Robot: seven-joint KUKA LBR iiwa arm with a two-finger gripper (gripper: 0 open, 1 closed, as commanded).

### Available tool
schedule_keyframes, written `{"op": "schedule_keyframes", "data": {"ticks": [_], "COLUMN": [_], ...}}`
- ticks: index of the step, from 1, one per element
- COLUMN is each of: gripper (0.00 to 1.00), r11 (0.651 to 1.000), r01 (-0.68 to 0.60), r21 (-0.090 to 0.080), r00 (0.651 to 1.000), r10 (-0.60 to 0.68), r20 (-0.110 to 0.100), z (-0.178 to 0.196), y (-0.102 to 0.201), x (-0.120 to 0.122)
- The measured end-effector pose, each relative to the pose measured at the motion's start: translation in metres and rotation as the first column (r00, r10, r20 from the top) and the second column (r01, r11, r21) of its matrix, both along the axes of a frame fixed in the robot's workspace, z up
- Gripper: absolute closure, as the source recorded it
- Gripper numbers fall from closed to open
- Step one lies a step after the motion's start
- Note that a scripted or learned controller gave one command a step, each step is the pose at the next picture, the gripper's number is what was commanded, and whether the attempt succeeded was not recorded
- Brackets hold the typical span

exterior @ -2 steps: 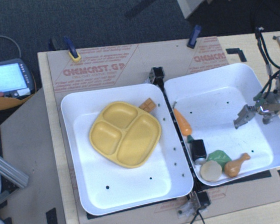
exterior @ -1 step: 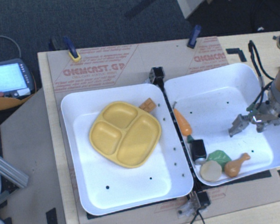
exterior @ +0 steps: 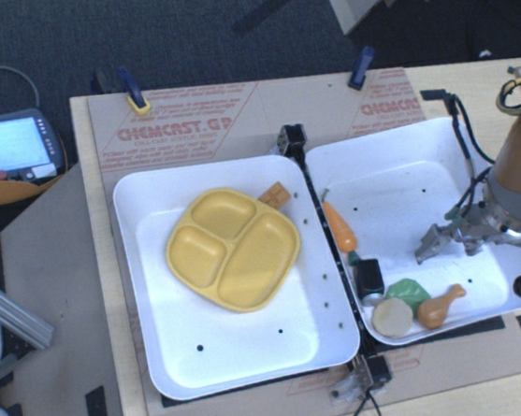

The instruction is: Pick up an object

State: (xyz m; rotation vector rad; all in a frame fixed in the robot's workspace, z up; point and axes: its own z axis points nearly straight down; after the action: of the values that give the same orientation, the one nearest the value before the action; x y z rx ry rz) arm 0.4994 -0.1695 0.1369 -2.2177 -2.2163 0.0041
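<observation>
My gripper (exterior: 437, 241) hangs over the middle of the right bin (exterior: 395, 153), pointing left, with nothing visibly in it. Just below it, along the bin's front edge, lie a brown toy drumstick (exterior: 440, 305), a green object (exterior: 408, 291) and a cream round piece (exterior: 394, 318). A black block (exterior: 369, 277) rests to their left. An orange carrot (exterior: 340, 228) lies near the bin's left wall, well left of the gripper. The left bin (exterior: 163, 337) holds a yellow divided plate (exterior: 234, 249), with a small brown piece (exterior: 275, 194) at its far rim.
The arm (exterior: 520, 170) comes in from the right with a black cable (exterior: 463, 144) looping over the right bin. Clamps (exterior: 138, 102) pin the cardboard at the back. A pendant screen (exterior: 13, 146) sits off the bench to the far left.
</observation>
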Motion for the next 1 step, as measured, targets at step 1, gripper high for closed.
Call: {"op": "schedule_keyframes", "data": {"ticks": [1], "gripper": [0.0], "r11": [1.0], "r01": [0.003], "r21": [-0.002], "r00": [1.0], "r10": [-0.003], "r20": [0.007], "z": [-0.0479], "y": [-0.0014], "x": [0.0009]}}
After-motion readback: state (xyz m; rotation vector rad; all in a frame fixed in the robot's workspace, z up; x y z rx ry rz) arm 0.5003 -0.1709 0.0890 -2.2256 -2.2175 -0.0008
